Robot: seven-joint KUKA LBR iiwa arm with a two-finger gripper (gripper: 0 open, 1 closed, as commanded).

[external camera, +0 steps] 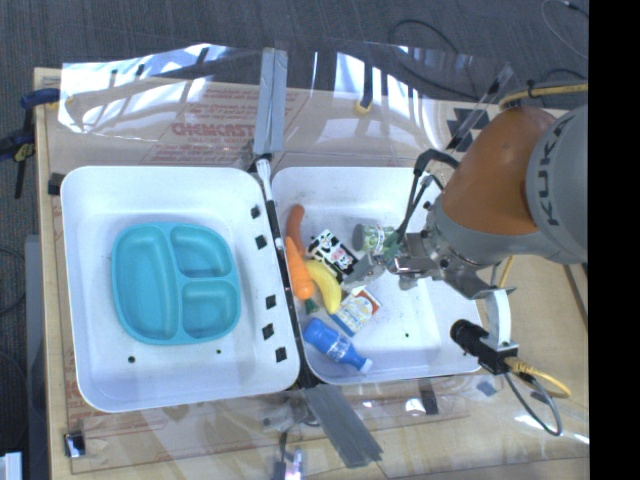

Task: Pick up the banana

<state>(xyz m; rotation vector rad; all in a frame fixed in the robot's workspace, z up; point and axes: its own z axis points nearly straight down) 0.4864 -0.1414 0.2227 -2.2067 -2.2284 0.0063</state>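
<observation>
A: Where does the banana (324, 283) lie?

B: It lies in the right bin (425, 353), close to the divider (268, 268) between the two bins. An orange carrot (297, 260) runs along its divider side, touching it or nearly so. A black-and-white patterned item (332, 251) sits against the banana's far end, and a small white carton (358, 309) rests just beside its near end. A blue bottle (335, 345) lies nearer the bin's front wall, a little apart from the banana.

A: And the gripper (392, 258)?

B: It hangs over the middle of the right bin, on the side of the banana away from the divider, with the clutter between them. It is next to a greenish, shiny item (377, 237). Nothing can be made out between its fingers, and whether they stand wide or narrow cannot be told from this slant. The grey arm (500, 183) with its orange band comes in behind it.

A: What of the other side of the divider?

B: The left bin (100, 368) holds a blue sectioned plate (175, 283), well apart from the banana. Both bins rest on the counter (130, 118).
</observation>
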